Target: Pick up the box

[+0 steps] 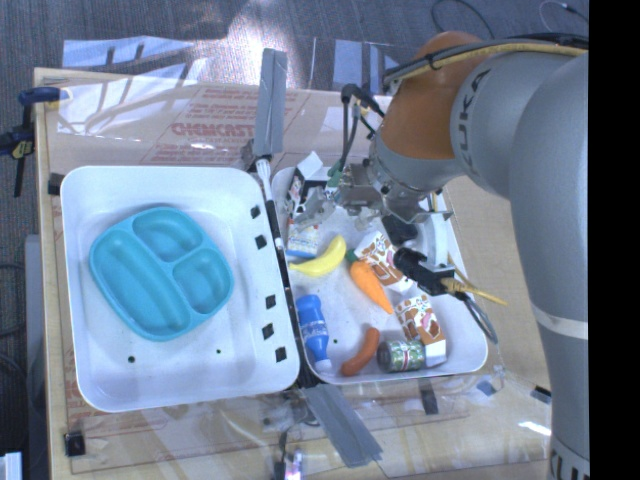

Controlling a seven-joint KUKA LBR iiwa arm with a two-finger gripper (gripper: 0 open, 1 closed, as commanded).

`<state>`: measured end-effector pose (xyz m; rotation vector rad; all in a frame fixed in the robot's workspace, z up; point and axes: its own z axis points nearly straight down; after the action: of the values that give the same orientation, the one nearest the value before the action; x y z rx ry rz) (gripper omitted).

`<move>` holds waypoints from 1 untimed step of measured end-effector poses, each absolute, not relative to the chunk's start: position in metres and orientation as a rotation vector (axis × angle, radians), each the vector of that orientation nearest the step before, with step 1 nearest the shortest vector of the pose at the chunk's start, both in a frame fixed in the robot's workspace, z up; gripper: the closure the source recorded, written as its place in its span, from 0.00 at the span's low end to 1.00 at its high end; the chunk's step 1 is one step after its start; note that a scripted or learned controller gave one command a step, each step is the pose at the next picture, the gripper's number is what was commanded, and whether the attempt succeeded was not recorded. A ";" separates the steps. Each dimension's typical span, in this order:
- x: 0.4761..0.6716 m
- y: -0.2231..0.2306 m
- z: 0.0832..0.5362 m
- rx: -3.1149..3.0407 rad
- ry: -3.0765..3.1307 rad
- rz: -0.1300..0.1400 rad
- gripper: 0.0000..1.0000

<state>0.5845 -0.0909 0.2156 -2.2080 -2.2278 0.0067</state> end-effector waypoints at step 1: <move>0.607 -0.118 0.101 -2.283 -2.174 -0.008 0.00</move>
<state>0.6067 -0.1185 0.1014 -2.2827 -2.1739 -0.0078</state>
